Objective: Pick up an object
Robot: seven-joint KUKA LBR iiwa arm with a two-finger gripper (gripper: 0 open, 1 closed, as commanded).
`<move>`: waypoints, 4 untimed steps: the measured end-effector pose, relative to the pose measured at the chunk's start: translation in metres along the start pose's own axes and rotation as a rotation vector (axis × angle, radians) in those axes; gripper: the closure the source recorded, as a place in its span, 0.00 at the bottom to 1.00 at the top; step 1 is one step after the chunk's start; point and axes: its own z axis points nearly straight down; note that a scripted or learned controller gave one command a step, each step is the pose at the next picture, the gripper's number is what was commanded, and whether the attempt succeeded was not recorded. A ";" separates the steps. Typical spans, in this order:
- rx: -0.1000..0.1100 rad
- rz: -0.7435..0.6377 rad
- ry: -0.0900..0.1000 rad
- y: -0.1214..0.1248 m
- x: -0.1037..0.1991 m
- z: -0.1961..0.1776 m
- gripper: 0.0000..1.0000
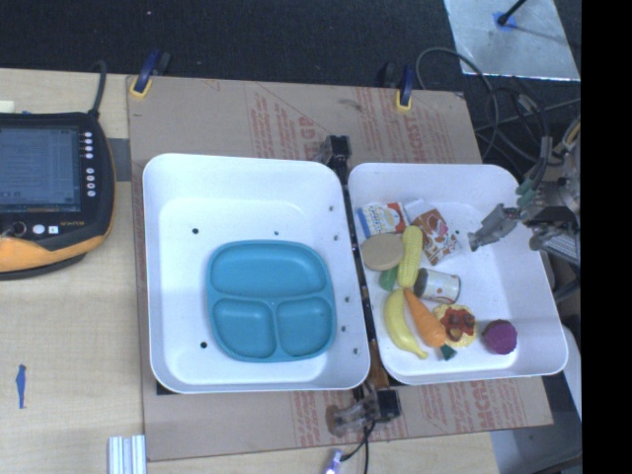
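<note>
The right bin (513, 265) holds a pile of toy food: a yellow banana (399, 326), an orange carrot (425, 321), a purple plum (501, 337), a tan round piece (381, 253), a yellow corn cob (411, 255), a small jar (437, 284), and printed packets (433, 232). My gripper (487, 233) hangs over the bin's right side, to the right of the packets, with nothing seen between its fingers. Its dark fingers point down and left.
The left bin (178, 215) carries a blue divided plate (271, 299). A tablet-like pendant (44, 181) lies at the far left on the bench. Cables (504, 117) run behind the right bin. Clamps (405, 92) stand on the cardboard's back edge.
</note>
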 end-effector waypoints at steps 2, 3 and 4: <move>-0.001 -0.001 -0.001 0.030 0.046 0.190 0.00; 0.002 0.000 0.000 -0.015 0.028 0.191 0.00; -0.003 -0.003 -0.002 -0.012 0.027 0.179 1.00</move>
